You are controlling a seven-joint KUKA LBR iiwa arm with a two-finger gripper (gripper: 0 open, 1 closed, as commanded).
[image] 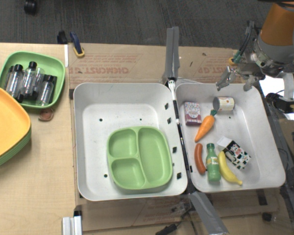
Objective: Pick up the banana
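The banana [229, 168] lay untouched at the near end of the right bin [270, 131], beside a green bottle [213, 162], while the gripper [236, 81], fingers apart and empty, hovered over the far rim.

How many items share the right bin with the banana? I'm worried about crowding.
6: green bottle and black-and-white carton beside the banana, sausage left, carrot, pink box and can further back.
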